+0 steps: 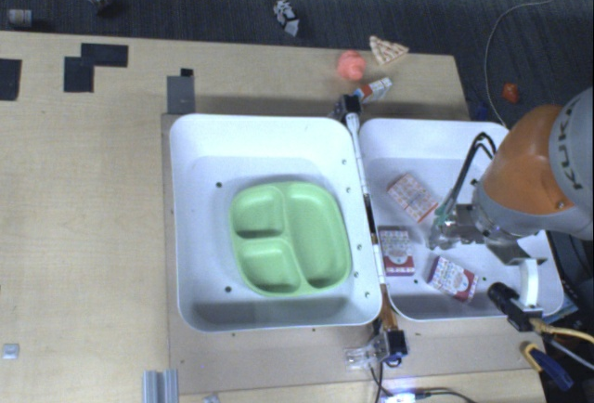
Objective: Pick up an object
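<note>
The gripper (444, 232), its opening impossible to judge here, hovers mid right bin (408, 139), seemingly between three packets; best descend squarely over the nearest packet (451, 278), clear of the bin's front wall.

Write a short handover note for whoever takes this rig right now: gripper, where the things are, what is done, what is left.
Gripper: low in the right bin, among the packets; whether it is open or shut cannot be told, and no packet is seen held.
Right bin: three small packets. One patterned packet lies toward the far side, one red and white packet by the divider, one red packet toward the near side, just below the gripper.
Left bin: a green divided tray rests on its floor.
Done: arm is over the packets.
Left: grasp one packet and lift it; no lift is confirmed yet.
</note>
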Action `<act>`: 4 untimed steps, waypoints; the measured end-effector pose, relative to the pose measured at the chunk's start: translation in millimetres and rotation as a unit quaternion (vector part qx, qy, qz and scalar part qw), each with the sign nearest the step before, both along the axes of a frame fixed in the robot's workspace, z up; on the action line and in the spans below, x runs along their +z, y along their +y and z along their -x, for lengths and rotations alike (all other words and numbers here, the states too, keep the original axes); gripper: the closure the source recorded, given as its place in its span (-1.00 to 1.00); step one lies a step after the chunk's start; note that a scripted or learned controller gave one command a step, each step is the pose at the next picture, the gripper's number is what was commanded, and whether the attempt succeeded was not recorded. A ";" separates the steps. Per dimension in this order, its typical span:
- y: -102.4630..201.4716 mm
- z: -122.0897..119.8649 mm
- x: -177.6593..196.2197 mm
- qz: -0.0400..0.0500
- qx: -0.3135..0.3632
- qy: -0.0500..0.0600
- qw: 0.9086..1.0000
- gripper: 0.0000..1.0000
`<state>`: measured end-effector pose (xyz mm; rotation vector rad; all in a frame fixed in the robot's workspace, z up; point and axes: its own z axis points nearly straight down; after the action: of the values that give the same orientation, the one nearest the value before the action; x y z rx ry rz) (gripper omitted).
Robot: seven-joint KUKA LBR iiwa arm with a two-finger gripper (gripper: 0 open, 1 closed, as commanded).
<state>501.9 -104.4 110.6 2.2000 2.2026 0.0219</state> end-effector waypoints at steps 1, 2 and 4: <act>-104.0 -11.8 -22.9 -0.002 0.000 0.011 1.000 1.00; -26.2 2.3 94.4 -0.005 0.002 0.012 1.000 1.00; -55.3 13.0 -8.9 -0.005 0.000 0.011 1.000 -1.00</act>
<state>488.9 -159.6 101.7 2.2153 2.2189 0.0073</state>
